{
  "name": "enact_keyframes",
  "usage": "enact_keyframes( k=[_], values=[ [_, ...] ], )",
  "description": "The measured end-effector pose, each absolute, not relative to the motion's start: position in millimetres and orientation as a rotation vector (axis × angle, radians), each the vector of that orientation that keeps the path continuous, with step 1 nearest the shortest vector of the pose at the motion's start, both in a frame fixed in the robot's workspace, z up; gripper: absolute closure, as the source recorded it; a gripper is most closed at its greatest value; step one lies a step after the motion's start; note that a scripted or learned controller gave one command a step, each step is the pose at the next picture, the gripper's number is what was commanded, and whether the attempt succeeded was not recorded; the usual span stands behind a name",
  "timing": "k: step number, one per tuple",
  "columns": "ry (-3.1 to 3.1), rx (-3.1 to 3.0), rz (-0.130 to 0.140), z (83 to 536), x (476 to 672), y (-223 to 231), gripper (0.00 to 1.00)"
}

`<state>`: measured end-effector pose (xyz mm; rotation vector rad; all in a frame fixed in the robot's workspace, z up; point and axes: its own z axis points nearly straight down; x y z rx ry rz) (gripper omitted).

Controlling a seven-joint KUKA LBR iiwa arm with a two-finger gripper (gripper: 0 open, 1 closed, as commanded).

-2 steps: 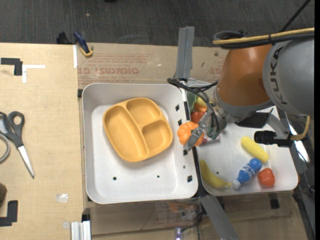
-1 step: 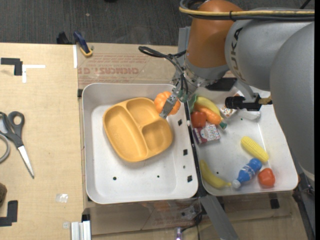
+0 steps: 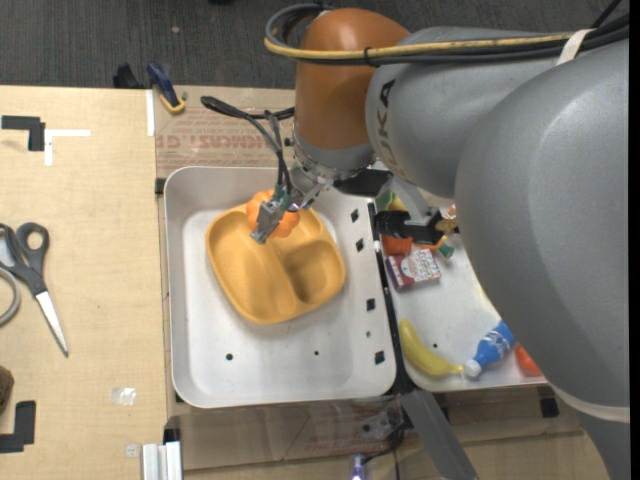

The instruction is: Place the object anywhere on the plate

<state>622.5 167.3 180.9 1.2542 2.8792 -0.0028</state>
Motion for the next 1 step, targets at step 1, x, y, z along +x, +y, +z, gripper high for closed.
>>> enact_keyframes(
  k=[1],
  values=[
    [3.039, 0.791, -0.002, 272.8, 571.4, 141.6, 1.00]
  ],
)
